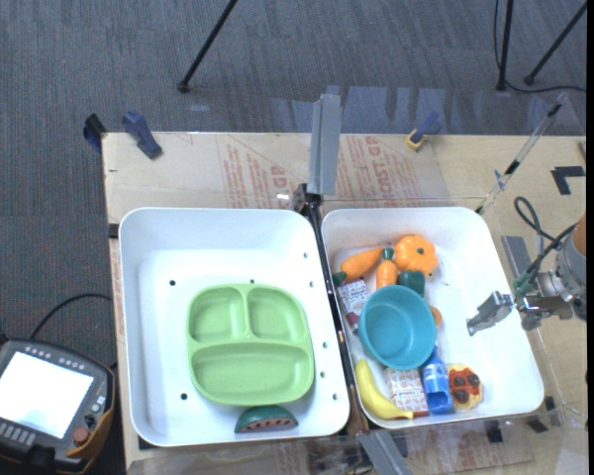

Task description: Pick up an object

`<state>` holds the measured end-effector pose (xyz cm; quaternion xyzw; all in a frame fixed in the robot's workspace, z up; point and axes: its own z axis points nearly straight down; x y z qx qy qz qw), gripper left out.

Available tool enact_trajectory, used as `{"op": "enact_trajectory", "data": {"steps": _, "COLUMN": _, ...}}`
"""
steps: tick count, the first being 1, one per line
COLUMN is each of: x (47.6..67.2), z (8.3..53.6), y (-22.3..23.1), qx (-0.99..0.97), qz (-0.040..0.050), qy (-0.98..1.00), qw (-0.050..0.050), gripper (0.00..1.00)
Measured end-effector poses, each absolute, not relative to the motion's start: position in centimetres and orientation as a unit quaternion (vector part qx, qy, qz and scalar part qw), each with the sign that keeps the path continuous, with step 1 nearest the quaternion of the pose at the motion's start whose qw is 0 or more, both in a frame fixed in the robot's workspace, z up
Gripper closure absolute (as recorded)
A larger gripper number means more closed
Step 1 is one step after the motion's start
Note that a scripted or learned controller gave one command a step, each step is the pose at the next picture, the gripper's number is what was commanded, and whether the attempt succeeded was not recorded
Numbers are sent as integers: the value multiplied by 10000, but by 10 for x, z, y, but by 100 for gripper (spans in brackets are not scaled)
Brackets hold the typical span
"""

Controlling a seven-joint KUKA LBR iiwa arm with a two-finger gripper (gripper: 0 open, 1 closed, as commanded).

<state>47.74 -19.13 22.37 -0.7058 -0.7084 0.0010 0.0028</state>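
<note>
Camera view: gripper (492,312) sits over the right bin (495,250), beside its right wall; whether the claw is open or closed cannot be told. Bare white floor lies beneath it — open room. Objects crowd the bin's left half: blue bowl (398,328), orange pumpkin (416,253), carrot (362,262), banana (376,392). The left bin (144,265) holds a green divided plate (249,344).

Grey metal gripper (490,312) on a short silvery wrist block, pale and angular, with darker joints. Thin black cable (531,228) looping above the wrist. Slim orange band (581,234) at the frame's edge, over a rounded grey arm segment (577,265).
</note>
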Motion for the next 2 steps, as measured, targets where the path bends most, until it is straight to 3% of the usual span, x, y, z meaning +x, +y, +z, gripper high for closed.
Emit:
{"op": "enact_trajectory", "data": {"steps": 1, "x": 483, "z": 310, "y": -168, "qx": -7288, "qz": -15, "qy": -6847, "qw": -18, "gripper": 0}}
{"op": "enact_trajectory", "data": {"steps": 2, "x": 490, "z": 198, "y": -203, "qx": -8467, "qz": 41, "qy": -5320, "qw": 56, "gripper": 0}}
